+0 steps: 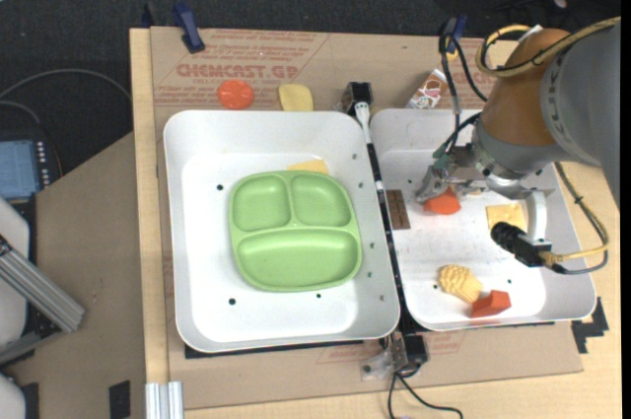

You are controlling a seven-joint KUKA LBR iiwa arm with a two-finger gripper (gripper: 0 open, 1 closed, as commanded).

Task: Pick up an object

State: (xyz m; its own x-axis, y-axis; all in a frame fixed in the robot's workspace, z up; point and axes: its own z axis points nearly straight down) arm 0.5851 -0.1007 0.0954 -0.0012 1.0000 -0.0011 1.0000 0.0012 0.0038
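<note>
Dark carpet surrounds a cardboard-topped bench [118, 210] carrying two shallow white bins. Down in the right-hand white bin [414, 136] is the two-finger gripper [441, 182], low over a small orange-red rounded plastic piece [445, 204] lying just under and slightly forward of the jaws. Whether the jaws are spread or pressed together cannot be told from this angle; the piece looks to be resting on the bin floor, not pinched.

Judging by its look, the orange piece is light, stiff toy plastic, smooth and likely slippery, so it could squirt out from a glancing pinch. Closing across its narrowest width, centred, seems the safest hold.

Further from the jaws, toward the bin's near edge, lie a tan ridged toy pastry [458, 282] and a red wedge-shaped block [492, 303], touching or nearly so. A pale yellow flat slice [507, 213] sits just beyond the gripper body. Well away, the left-hand white bin [197, 240] holds a green divided plastic tray [293, 232].
</note>
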